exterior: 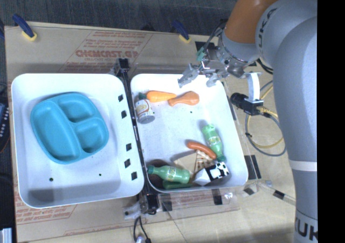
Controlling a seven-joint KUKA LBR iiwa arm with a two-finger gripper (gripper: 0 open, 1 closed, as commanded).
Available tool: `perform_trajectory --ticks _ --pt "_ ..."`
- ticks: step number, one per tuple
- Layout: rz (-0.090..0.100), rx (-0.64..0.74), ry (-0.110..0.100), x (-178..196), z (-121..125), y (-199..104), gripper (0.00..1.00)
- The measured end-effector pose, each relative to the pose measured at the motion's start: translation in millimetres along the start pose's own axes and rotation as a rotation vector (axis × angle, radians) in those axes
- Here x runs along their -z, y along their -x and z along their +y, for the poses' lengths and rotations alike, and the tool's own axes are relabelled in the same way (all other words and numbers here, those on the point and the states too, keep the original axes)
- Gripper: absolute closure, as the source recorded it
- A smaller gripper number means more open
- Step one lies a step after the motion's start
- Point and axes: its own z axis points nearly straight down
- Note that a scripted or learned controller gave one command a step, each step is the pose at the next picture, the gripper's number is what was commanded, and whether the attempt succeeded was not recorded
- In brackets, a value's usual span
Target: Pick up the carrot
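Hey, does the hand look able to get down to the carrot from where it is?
Probably yes. The hand sits above the right bin's far edge, close to the carrot. Nothing covers the carrot; only the chicken drumstick beside it and a small can crowd it.

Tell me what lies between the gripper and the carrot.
In the camera view, only bare white bin floor and rim separate the gripper from the carrot; a drumstick-shaped toy lies beside the carrot's tip.

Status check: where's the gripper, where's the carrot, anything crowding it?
Gripper open, above right bin's far edge, holding nothing. Carrot lying near bin's far wall, untouched. Chicken drumstick at its right end, small can close by.
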Motion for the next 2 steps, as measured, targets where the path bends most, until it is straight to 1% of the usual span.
perform_trajectory --ticks 1,2 --pt "-0.002 -0.135 0.017 -112.8 15.9 -18.1 0.00" --pt "-0.015 -0.185 0.017 -120.2 17.6 -37.4 0.00"
